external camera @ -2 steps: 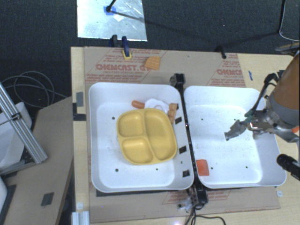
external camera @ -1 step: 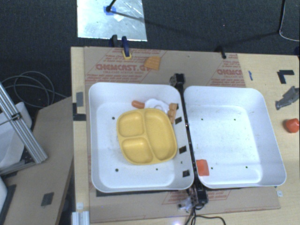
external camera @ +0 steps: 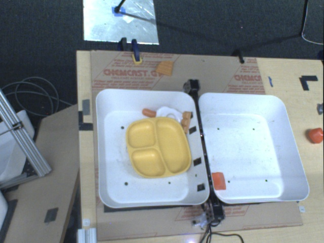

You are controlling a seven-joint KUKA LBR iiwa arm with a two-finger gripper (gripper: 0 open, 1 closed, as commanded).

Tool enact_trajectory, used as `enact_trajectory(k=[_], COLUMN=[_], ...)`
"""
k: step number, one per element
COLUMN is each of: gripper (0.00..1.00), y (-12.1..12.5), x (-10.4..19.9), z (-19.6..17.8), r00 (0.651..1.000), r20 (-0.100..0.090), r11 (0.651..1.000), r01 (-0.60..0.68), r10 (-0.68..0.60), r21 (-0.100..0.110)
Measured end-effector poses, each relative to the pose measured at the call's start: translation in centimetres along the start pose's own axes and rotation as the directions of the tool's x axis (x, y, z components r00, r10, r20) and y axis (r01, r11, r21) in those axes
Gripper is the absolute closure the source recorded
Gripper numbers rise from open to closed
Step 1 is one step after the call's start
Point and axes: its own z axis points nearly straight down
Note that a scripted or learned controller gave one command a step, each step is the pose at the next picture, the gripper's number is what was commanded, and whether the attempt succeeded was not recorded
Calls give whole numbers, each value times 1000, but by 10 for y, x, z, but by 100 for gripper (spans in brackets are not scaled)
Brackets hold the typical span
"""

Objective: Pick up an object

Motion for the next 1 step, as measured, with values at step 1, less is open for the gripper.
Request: enact_trajectory(k=[1], gripper=[0], y=[0], x=[1], z=[41], r00=[1000], r20=[-4], r11=[1000], r01=[-3], r10=[3], r21=[12])
